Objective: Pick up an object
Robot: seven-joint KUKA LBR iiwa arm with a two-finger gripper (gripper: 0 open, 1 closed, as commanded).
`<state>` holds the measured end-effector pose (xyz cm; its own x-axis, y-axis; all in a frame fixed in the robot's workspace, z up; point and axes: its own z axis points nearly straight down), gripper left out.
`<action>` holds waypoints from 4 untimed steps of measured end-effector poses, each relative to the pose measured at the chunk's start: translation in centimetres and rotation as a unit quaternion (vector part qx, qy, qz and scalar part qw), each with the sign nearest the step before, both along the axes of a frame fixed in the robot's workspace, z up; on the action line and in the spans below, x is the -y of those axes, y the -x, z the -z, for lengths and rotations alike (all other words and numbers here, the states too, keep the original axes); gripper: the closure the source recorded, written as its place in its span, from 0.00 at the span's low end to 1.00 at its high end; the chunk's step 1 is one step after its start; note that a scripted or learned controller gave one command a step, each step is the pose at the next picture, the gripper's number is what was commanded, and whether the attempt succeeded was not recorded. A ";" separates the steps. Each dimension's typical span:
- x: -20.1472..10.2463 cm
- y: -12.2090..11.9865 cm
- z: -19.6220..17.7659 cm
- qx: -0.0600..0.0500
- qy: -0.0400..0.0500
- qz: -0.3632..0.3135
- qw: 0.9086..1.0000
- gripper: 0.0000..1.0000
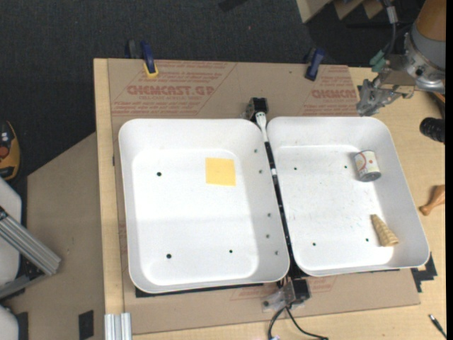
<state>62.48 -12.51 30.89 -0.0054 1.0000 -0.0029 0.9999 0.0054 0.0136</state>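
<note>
Two white bins: left bin has one yellow square; right bin has one small can, one ridged cone; gripper upper right, grip unclear

A brown board tabletop printed with red lettering sits over dark carpet floor. Two blue clamps grip its far edge. Aluminium framing lies left of it.

We identify this place as a robotics lab or workshop. The evidence: two white bins set on a brown board held by blue clamps, loose cables, an aluminium rail, and dark carpet around the bench.
</note>
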 end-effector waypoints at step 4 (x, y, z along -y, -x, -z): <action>-23.9 -0.6 -4.2 -0.011 -0.002 0.000 1.000 1.00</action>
<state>63.04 11.43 35.14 -0.0051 1.0000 0.0005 0.9999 0.0051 -0.0089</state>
